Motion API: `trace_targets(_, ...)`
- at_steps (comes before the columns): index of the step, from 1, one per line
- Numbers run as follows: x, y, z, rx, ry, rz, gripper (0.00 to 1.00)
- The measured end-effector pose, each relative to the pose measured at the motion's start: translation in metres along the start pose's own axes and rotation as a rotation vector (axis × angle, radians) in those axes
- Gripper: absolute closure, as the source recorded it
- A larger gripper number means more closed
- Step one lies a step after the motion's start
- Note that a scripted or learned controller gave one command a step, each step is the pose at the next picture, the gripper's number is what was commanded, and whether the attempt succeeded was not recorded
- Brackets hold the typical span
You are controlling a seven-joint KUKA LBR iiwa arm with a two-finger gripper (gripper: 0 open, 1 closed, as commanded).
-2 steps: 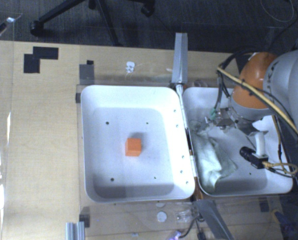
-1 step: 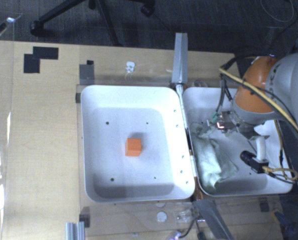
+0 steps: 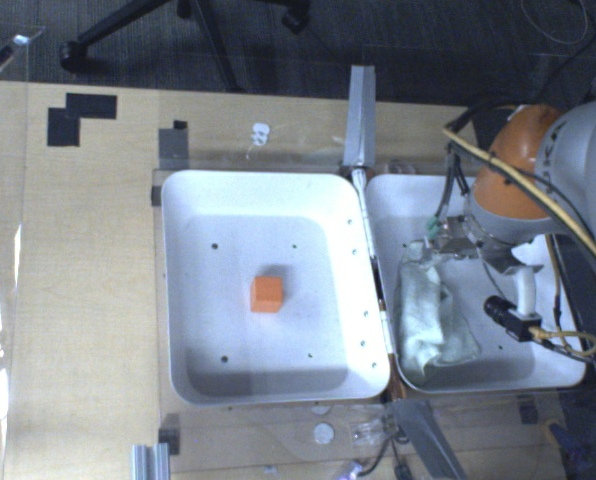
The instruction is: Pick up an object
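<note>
A small orange cube (image 3: 267,294) lies near the middle of the left white bin (image 3: 193,368). A crumpled pale, see-through bag or cloth (image 3: 426,315) lies along the left side of the right white bin (image 3: 558,373). My gripper (image 3: 436,249) hangs over the right bin at the top end of that pale bundle, under the grey arm and its orange band (image 3: 513,168). Seen from above, the gripper's lower end is hidden by the wrist.
A metal divider post (image 3: 359,118) stands behind the seam between the bins. Cables (image 3: 538,333) and a white-and-black fitting (image 3: 518,303) hang from the arm over the right bin's right half. A chair base (image 3: 193,13) sits on the floor behind the wooden bench.
</note>
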State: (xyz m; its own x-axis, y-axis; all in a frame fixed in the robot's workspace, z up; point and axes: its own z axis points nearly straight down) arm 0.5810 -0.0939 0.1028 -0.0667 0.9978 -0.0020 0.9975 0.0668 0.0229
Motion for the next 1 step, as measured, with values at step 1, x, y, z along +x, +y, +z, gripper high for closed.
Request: trace_targets(1,0.0431,0.0106,-0.098,0.019,-0.001,0.248,1.0)
